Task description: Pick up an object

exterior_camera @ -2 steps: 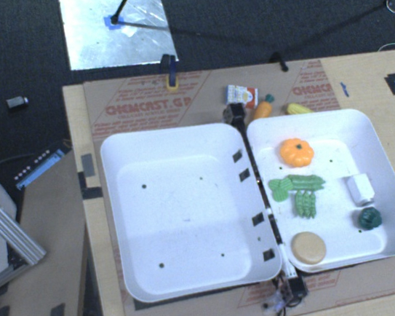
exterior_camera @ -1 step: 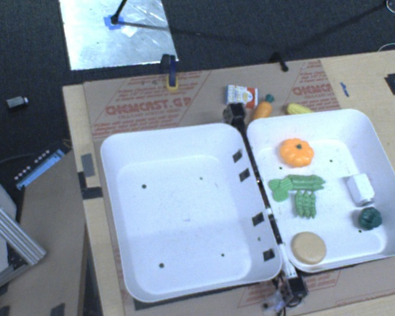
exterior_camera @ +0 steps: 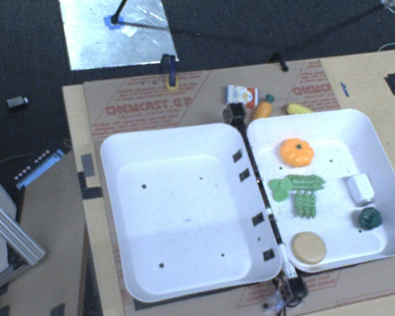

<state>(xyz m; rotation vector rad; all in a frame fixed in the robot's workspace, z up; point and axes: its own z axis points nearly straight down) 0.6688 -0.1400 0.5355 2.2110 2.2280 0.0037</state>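
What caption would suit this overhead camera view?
Right bin holding a toy pumpkin, green vegetables, a tan disc and other small items.

Two bins sit side by side; the right bin (exterior_camera: 386,162) holds five items, the left bin (exterior_camera: 183,207) lies beside it

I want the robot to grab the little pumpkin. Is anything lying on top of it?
No. The pumpkin sits alone in the right bin, uncovered from above. The green leaves lie beside it without touching.
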